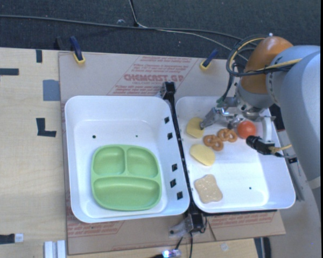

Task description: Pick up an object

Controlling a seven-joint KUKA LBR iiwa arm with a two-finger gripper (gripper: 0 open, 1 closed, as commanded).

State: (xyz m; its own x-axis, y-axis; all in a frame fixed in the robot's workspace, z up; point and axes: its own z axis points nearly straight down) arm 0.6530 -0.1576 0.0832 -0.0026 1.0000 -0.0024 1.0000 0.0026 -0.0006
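Tan toast slice, yellow wedges, brown pretzel, red tomato.

The only lettering stands on the flat brown cardboard sheet under the two shallow white plastic bins. Just beyond the bins' far rims, red print runs across the cardboard at a slight tilt. The largest line seems to read "CHEMCAST GP", though the letters are soft and the last ones are partly covered by the bins' black centre clip. Smaller red lines above and below it are too blurred to read.
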